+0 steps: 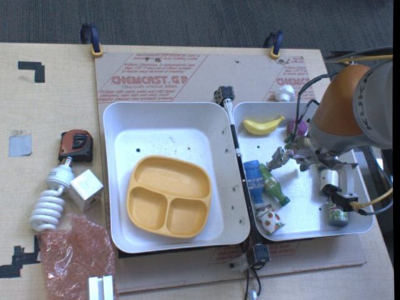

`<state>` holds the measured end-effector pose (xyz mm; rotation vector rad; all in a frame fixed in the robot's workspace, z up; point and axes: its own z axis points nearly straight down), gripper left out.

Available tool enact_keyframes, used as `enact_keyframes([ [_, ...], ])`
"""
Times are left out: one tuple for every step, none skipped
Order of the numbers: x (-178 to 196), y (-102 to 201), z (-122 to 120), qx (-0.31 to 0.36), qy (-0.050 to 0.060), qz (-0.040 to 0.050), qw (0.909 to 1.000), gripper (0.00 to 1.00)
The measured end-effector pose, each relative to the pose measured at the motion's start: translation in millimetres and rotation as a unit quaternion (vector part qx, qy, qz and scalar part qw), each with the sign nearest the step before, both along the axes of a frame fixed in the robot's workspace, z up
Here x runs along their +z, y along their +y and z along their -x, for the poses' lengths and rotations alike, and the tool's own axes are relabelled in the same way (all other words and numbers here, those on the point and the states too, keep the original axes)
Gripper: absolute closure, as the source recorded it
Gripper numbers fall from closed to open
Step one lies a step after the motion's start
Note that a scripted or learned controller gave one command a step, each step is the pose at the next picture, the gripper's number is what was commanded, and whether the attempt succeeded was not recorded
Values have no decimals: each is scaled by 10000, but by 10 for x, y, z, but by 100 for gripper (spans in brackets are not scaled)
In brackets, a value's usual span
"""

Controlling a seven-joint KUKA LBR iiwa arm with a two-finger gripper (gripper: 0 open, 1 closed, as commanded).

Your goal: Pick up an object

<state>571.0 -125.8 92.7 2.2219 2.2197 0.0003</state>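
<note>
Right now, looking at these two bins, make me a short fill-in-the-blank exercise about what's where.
1. The divided yellow tray lies in the ____ bin.
2. The banana lies near the far wall of the ____ bin.
3. The blue bottle lies just left of the ____ bottle.
4. The light bulb lies outside the bins, beside a white ____.

Missing words: left; right; green; cube
</note>
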Motion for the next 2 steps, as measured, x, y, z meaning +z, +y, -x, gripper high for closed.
enact_keyframes([
  [102,-7,-10,-7,-12,4,10000,100],
  [103,-11,-9,-7,-13,8,10000,0],
])
